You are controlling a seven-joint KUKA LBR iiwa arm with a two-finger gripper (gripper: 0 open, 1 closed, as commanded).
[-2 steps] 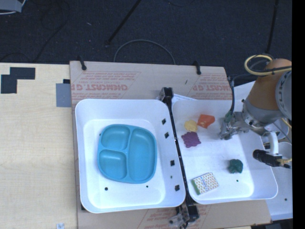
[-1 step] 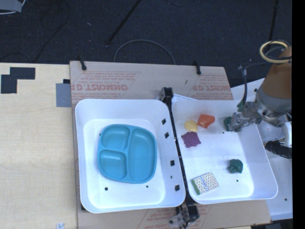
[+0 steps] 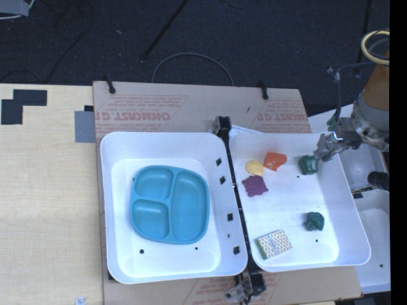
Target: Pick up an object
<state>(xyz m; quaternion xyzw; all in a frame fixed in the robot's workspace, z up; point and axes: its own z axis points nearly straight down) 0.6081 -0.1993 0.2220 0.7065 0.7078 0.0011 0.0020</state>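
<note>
The right bin (image 3: 331,246) holds several small objects: a yellow piece (image 3: 255,167), an orange piece (image 3: 275,161), a purple piece (image 3: 255,185), a dark green piece (image 3: 313,221) and a patterned block (image 3: 274,243). A second teal-green piece (image 3: 308,164) sits by the bin's right wall, near the back. My gripper (image 3: 325,148) hangs just above and to the right of that teal-green piece, right against it. Whether it grips the piece I cannot make out.
A blue divided plate (image 3: 170,204) lies in the left bin (image 3: 121,164). A black divider (image 3: 232,196) runs between the two bins. Cardboard (image 3: 191,110) lies under both bins, and the arm's wrist (image 3: 375,107) stands over the right bin's far right edge.
</note>
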